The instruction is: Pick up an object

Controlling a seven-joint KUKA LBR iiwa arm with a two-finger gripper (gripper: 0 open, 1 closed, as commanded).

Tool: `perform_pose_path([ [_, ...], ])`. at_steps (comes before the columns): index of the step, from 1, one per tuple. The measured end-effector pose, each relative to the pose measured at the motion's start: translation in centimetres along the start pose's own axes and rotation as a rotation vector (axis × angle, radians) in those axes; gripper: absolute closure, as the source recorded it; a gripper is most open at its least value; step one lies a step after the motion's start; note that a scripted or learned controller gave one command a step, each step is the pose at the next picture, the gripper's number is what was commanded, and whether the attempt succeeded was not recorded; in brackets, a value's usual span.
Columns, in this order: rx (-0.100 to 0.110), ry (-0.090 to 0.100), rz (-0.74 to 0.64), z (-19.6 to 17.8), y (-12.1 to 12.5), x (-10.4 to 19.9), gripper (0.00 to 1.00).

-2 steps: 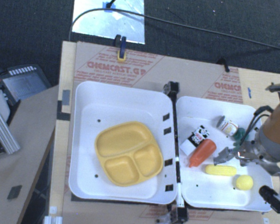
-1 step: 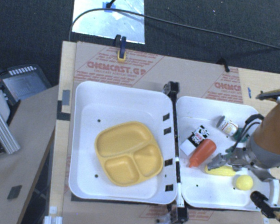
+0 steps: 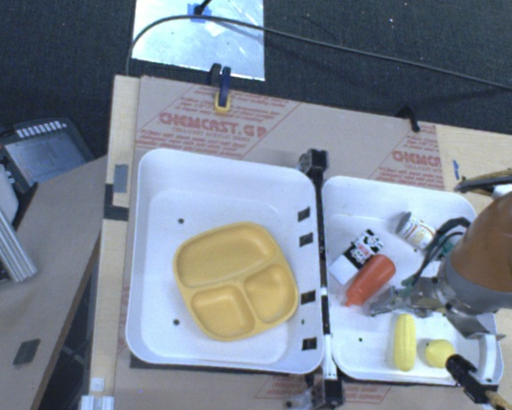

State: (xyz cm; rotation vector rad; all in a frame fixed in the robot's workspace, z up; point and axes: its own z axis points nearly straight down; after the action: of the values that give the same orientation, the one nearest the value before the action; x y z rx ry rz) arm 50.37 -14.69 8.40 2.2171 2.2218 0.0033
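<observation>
Tool [image 3: 390, 302] low in the right bin [image 3: 360, 195], lower right of the frame, at the end of the grey arm [image 3: 497, 264] with its orange band. Metal tip close beside the lower end of the orange carrot [image 3: 371, 279], perhaps touching it; too blurred to tell. State of the tool: cannot tell. Nothing seen held.

Just up and left of the carrot, touching it, a small white box with black and red print [image 3: 357, 254]. Just below and right of the tool, a yellow corn-like piece [image 3: 404, 341] standing on the bin floor, and beside it toward the right a small yellow lemon-like lump [image 3: 438, 353]. Toward the upper right of that bin, a small whitish jar [image 3: 415, 230] lying on its side. In the left bin [image 3: 153, 261], centre of the frame, a yellow three-part tray [image 3: 234, 280]. Both bins on a cardboard sheet [image 3: 274, 128] on the bench.

Step in hand, by judgement: the approach or closing stage of a pick, probably aimed at the carrot. Not yet lifted. Next move likely calls for a firm close across the carrot's narrow width, then a straight lift clear of the box and the corn piece; rounded body liable to roll or slip out.
</observation>
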Motion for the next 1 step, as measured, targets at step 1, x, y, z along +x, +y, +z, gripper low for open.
perform_pose_path([
  [1,0.001,0.000,0.000,-1.12,-0.03,-0.04,1.00],
])
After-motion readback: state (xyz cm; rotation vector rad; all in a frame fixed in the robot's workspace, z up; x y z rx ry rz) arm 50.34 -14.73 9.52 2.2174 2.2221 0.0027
